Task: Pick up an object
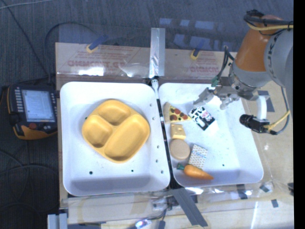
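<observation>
My gripper (213, 100) hangs over the back of the right bin (240, 156), its two fingers spread open with nothing between them. Just in front of it lies a small black-and-white patterned object (202, 118). Along the bin's left side lie a pizza slice toy (177, 113), a pale yellow block (177, 130), a round tan disc (180, 150) and a dotted white packet (198, 156). An orange carrot (195, 172) rests at the front wall.
The left bin (76, 175) holds a yellow divided plate (116, 129). A ridge between the bins (161, 132) separates them. A teach pendant (31, 109) lies left of the bench. A black cable connector (252, 122) hangs by the right bin's right rim.
</observation>
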`<state>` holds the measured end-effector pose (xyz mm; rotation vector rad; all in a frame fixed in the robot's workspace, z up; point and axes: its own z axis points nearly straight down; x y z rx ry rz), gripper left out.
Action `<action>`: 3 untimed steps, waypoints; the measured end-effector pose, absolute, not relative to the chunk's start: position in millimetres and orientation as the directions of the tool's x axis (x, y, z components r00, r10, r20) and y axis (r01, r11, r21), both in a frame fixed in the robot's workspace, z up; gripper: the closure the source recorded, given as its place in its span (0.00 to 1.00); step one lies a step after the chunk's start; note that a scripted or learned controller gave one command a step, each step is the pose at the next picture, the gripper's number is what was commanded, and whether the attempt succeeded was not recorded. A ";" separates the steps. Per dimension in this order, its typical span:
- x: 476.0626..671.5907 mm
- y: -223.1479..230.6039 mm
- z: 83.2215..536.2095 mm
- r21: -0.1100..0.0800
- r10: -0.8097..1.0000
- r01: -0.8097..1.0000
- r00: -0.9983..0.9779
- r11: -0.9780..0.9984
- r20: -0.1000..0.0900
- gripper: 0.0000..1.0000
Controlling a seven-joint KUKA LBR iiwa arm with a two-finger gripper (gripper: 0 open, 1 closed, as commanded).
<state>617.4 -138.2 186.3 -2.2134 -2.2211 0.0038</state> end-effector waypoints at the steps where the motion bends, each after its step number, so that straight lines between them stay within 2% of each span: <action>1: 615.4 -164.7 92.7 -0.003 0.991 0.991 -0.132 0.132 0.003 0.00; 2: 615.2 -163.6 99.0 -0.007 0.991 0.991 -0.132 0.133 0.007 1.00; 3: 532.9 -109.8 175.5 -0.007 0.999 0.999 -0.039 0.039 0.003 1.00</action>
